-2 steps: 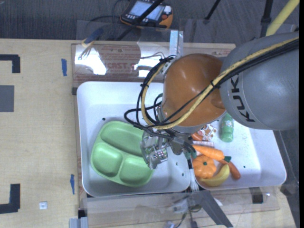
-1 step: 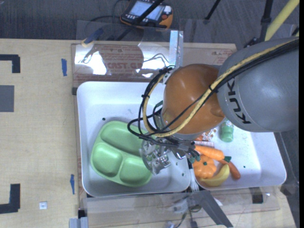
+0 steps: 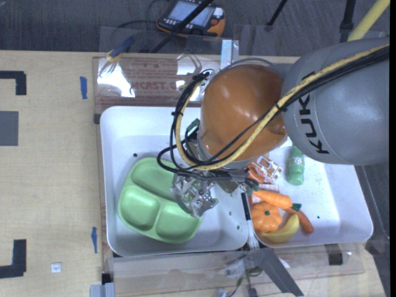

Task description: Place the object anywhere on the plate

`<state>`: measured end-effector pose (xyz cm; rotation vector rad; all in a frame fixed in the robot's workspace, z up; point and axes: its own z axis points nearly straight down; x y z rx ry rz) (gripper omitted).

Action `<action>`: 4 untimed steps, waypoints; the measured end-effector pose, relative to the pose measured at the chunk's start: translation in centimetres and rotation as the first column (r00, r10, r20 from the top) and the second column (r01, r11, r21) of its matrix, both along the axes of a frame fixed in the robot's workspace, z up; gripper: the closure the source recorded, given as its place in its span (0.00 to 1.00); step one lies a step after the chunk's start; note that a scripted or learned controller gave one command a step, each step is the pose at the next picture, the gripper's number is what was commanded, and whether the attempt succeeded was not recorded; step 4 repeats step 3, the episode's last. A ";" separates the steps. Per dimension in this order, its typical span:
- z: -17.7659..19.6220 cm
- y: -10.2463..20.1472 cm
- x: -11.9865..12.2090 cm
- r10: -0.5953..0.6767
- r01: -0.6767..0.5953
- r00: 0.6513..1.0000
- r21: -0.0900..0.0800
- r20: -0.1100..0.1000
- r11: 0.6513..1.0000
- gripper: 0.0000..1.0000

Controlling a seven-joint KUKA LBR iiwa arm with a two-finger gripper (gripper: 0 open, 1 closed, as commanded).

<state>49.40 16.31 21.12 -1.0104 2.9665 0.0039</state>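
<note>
The gripper (image 3: 197, 198) hangs over the right edge of the green plate (image 3: 154, 204), its metal fingers pointing down toward the plate's upper right compartment; whether they stand apart or together cannot be told from this slant, and nothing can be made out between them. The arm (image 3: 322, 98) comes in from the right, its broad grey casing filling the upper right and its glossy orange band (image 3: 242, 113) sitting directly above the wrist, so the hand is seen almost from straight overhead. Black and yellow cables (image 3: 185, 135) loop loosely around the wrist and trail back along the casing. The plate is smooth moulded plastic, rounded at its corners and split into three shallow compartments, lying tilted in the left white bin (image 3: 117, 141). The toy food sits in the right white bin (image 3: 346, 215), near its front left corner: an orange carrot (image 3: 274, 198) lies across the top of a small ribbed orange pumpkin (image 3: 267, 218), a yellow banana (image 3: 286, 229) curves beneath them, and a pale green bottle (image 3: 296, 166) lies farther back. A small red-and-white piece (image 3: 265, 169) rests beside the wrist.
</note>
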 end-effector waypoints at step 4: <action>0.0 0.9 -0.6 0.286 -0.286 0.958 -0.003 -0.004 0.958 0.00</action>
